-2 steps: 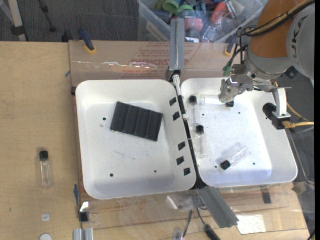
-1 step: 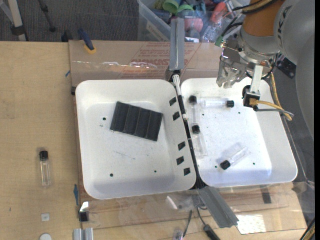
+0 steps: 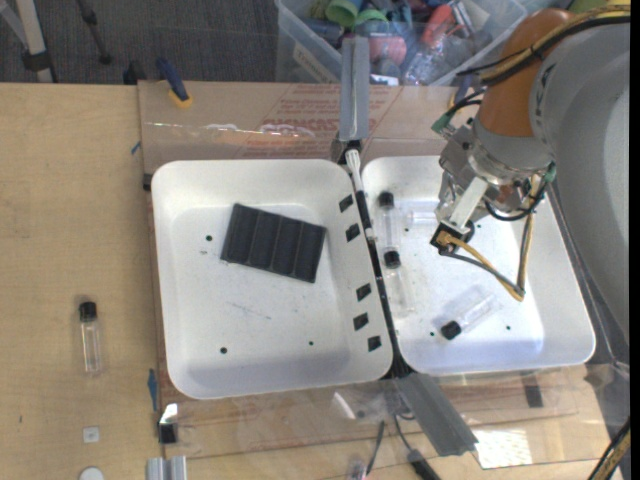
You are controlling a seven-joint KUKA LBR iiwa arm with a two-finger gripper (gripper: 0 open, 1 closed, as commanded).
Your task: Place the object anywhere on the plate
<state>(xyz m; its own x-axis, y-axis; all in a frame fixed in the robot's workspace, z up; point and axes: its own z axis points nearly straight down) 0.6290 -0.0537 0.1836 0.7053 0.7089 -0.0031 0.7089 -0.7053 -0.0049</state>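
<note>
A black ribbed plate point(image 3: 273, 242) lies flat in the left bin point(image 3: 190, 368), slightly turned. The right bin point(image 3: 560, 338) holds clear vials with black caps: one point(image 3: 467, 313) lies near its front middle, another point(image 3: 394, 273) rests against the divider, and a third point(image 3: 398, 208) is at the back left. My gripper point(image 3: 487, 186) hangs over the back of the right bin, up and to the right of the front vial and apart from it. I see nothing held in it.
A raised divider point(image 3: 362, 258) with black clips separates the bins. One more vial point(image 3: 90, 334) lies on the wooden bench left of the bins. A clear tub point(image 3: 400, 13) of colourful items stands behind them. A yellow cable point(image 3: 500, 273) dangles over the right bin.
</note>
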